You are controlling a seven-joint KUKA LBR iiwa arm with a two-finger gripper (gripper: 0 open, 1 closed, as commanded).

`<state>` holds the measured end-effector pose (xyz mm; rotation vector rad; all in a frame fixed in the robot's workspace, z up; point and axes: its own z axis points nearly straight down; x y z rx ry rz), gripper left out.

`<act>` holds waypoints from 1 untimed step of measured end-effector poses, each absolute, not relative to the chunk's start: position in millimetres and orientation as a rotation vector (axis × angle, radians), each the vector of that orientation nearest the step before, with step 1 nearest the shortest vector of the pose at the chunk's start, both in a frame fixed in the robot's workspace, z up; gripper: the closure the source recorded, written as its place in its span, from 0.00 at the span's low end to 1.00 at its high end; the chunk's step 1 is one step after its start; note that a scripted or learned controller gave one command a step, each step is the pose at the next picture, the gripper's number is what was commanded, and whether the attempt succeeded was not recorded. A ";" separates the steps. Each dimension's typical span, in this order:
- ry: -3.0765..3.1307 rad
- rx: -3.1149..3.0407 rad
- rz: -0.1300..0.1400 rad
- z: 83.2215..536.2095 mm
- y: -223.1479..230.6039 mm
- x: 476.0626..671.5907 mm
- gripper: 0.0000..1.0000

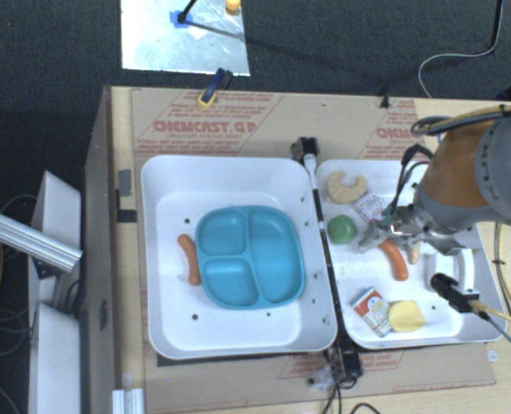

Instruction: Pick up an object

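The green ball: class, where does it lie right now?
The green ball lies in the right bin, near its left wall, below the tan pastry.

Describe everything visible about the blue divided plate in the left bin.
The blue divided plate is a light blue, smooth, plastic-looking dish, roughly a rounded square, split by raised ridges into three compartments: two smaller ones toward the far side and a wider one toward the near side. It lies flat and right way up, slightly rotated, near the middle of the left bin. Nothing sits in its compartments. An orange sausage lies on the bin floor just beside its left edge; whether they touch is unclear.
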<state>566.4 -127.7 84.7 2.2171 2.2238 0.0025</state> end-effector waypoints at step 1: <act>2.224 2.215 0.004 95.3 -128.2 567.2 1.00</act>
